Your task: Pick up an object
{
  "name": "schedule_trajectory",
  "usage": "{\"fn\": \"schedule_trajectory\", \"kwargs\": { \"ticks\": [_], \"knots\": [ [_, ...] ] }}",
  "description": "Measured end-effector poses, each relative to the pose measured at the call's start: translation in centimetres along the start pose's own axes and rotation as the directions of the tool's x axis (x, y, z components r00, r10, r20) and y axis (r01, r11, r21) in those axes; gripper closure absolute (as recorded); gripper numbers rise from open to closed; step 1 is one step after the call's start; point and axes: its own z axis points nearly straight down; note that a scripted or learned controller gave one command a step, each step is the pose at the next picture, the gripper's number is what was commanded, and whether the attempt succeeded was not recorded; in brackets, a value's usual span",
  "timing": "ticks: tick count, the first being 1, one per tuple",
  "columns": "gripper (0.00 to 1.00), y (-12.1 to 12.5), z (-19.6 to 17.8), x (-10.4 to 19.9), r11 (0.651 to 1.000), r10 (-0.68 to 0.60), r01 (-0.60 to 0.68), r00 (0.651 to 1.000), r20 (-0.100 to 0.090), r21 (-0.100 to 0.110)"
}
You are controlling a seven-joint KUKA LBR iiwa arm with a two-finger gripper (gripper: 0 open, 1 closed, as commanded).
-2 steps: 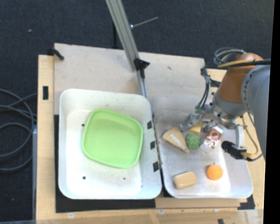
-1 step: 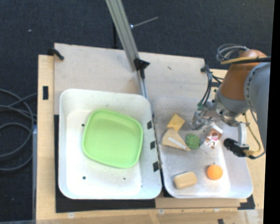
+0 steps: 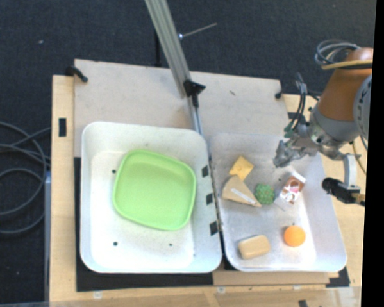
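arm: grey arm with an orange band [image 3: 346,87] reaches in from the right and bends down over the far right corner of the right bin [image 3: 325,253]
hand: the hand [image 3: 284,154] points down and to the left, hovering over the bin's far part, above bare floor; i cannot tell from this blurred view how its tips are set, and nothing shows between them
nearest thing: a small red and white packet [image 3: 292,188] lies just near and right of the hand, apart from it
other things in the right bin: a yellow block [image 3: 242,166] at far left; a pale wedge [image 3: 240,193] just near it; a green tuft [image 3: 265,194] touching the wedge's right end; an orange ball [image 3: 294,236] near the right wall; a tan block [image 3: 254,246] at the near side
open room: bare floor along the far edge and the right side of the right bin; the things crowd its middle and near part
left bin: the left bin [image 3: 91,240] holds a green square plate [image 3: 155,189], lying flat in its middle
divide: the two bins touch along their inner walls
counter: pale wooden counter [image 3: 137,95] with a grey board under the bins; a slanted metal pole [image 3: 169,36] rises from the far side
room: dark carpet [image 3: 31,32] around, black cables [image 3: 11,172] at the left
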Motion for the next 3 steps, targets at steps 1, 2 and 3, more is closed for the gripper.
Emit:
{"fn": "schedule_trajectory", "kwargs": {
  "ticks": [1, 2, 3],
  "knots": [
    [1.00, 0.3, -6.1, 0.6, 1.000, -0.001, 0.001, 1.000, 0.000, 0.000],
    [1.00, 0.4, -10.3, 0.5, 1.000, -0.001, 0.001, 1.000, -0.001, 0.002],
    [1.00, 0.7, -8.7, 5.5, 1.000, -0.004, 0.004, 1.000, -0.002, 0.006]
  ]
}}
